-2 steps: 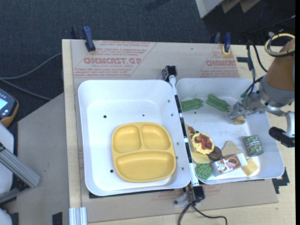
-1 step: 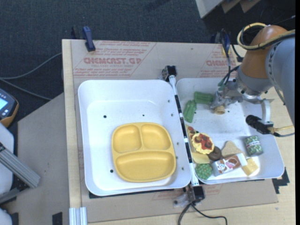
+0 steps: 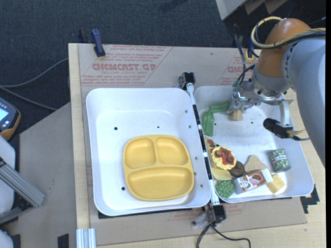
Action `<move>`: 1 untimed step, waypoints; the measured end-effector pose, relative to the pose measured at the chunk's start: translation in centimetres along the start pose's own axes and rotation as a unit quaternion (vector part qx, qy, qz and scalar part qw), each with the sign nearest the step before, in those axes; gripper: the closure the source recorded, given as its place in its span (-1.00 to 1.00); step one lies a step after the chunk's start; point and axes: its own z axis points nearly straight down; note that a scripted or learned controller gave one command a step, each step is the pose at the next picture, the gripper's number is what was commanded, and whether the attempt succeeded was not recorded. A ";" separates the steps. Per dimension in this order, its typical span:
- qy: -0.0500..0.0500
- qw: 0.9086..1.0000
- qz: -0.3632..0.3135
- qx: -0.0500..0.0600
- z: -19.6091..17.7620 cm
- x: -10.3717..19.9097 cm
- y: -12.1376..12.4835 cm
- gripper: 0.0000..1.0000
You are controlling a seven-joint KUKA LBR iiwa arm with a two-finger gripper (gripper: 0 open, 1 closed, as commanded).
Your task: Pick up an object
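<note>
yellow tray (image 3: 158, 168), white bins (image 3: 103, 118), green pickle (image 3: 208, 123)

From my feed, the arm (image 3: 305, 61) is cut off by the right edge, so I can't see most of its body. Gripper (image 3: 237, 109) sits low over the right bin (image 3: 305, 182); its tip is too small and blurred to read. A tan bit (image 3: 236, 115) is right at the tip, can't tell if touching. Food pile at the bin's front overlaps: green item (image 3: 224, 188) partly hidden under the red-white packet (image 3: 252, 181). Packet print unreadable. Orange-black device (image 3: 8, 119) is cut off at left edge.
</note>
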 end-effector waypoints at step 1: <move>0.003 1.000 0.003 -0.006 -8.9 1.6 -9.1 1.00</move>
